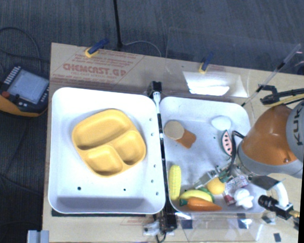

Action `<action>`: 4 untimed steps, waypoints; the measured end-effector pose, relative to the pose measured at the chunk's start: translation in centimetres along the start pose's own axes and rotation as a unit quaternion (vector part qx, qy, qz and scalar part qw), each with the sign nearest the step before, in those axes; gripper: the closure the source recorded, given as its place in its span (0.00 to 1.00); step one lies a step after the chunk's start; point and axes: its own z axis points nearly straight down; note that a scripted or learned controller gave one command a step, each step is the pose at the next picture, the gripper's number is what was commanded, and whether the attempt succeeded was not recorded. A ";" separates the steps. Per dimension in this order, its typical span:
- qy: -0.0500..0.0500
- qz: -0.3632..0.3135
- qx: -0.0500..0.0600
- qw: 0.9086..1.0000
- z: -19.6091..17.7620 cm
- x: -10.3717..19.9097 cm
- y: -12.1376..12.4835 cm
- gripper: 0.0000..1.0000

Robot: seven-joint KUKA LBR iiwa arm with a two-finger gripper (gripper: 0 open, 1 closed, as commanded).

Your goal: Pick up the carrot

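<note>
1. Reaching in from the right, the grey arm's two-finger gripper (217, 177) hung low over the right white bin (205, 113), close above a small round yellow fruit (215, 187); I could not tell how its fingers stood.
2. An orange carrot with a green top (200, 204) lay flat against the bin's near wall, untouched, just beside a yellow banana (196, 194).
3. A yellow corn cob (174, 181) lay left of them, and a tan cup on its side (180, 133) farther back.
4. A watermelon slice (227, 142) lay near the arm.
5. A yellow divided plastic tray (108, 141) sat in the left white bin (63, 190).
</note>
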 end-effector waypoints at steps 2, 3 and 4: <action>-0.006 0.086 0.001 0.996 -0.1 3.1 1.5 1.00; 0.004 -0.084 0.007 0.996 -3.9 2.1 0.5 1.00; 0.002 -0.123 0.006 0.992 0.0 3.1 1.2 1.00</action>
